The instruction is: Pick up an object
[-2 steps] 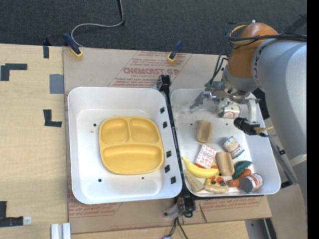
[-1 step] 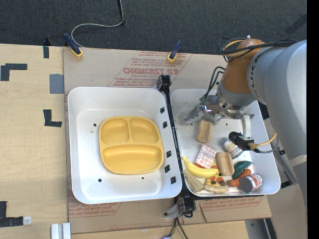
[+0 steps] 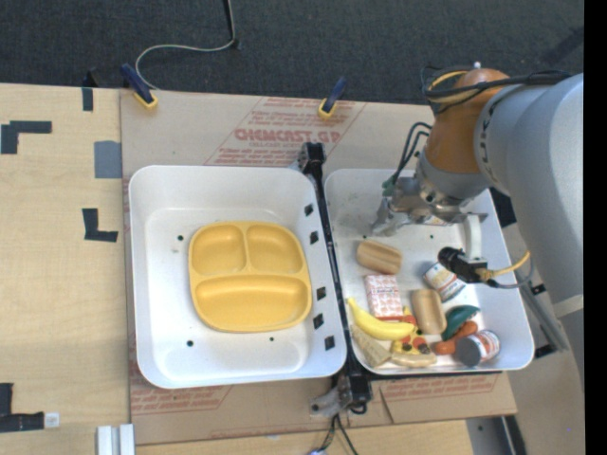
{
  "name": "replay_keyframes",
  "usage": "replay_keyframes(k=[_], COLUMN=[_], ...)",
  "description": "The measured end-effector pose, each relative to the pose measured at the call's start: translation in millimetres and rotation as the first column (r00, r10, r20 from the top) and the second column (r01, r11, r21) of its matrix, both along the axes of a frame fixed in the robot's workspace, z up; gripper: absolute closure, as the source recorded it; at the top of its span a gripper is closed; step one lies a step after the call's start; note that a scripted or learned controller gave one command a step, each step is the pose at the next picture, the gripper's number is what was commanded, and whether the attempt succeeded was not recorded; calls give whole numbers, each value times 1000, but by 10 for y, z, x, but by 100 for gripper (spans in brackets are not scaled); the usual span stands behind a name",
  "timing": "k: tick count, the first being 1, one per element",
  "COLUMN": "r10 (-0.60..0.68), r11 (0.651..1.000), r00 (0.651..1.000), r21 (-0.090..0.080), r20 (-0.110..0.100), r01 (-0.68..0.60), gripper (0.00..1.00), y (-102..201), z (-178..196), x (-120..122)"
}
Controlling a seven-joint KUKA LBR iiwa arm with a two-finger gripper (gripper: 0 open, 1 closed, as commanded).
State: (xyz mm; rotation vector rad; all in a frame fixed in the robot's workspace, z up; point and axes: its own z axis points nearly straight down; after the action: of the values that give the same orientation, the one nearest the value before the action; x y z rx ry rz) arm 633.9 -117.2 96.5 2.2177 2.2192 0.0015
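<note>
My gripper [image 3: 394,218] hangs over the back part of the right bin [image 3: 346,188], just behind a brown bread roll [image 3: 378,255] and apart from it. Nothing shows in its grasp. In front of the roll lie a red-and-white packet [image 3: 382,297], a banana [image 3: 379,327] and a second tan roll [image 3: 427,311]. A small jar [image 3: 439,278] stands to the right of them. A carrot-like piece [image 3: 460,322] and a can [image 3: 479,346] sit in the front right corner.
The left bin [image 3: 152,254] holds a yellow divided plate [image 3: 250,275]. A black divider [image 3: 321,245] runs between the bins. The grey arm with its orange band [image 3: 465,131] covers the right bin's back right side. Two clamps [image 3: 332,98] pin the cardboard behind.
</note>
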Motion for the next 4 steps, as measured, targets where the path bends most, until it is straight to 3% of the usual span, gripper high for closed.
replay_keyframes(k=[1,4], r10=[0,2], r11=[1000,1000], r00=[1000,1000], r21=[0,3], r20=[0,-1], r01=[0,-2], gripper=[0,0], y=[0,-241], z=[0,-106], x=[0,355])
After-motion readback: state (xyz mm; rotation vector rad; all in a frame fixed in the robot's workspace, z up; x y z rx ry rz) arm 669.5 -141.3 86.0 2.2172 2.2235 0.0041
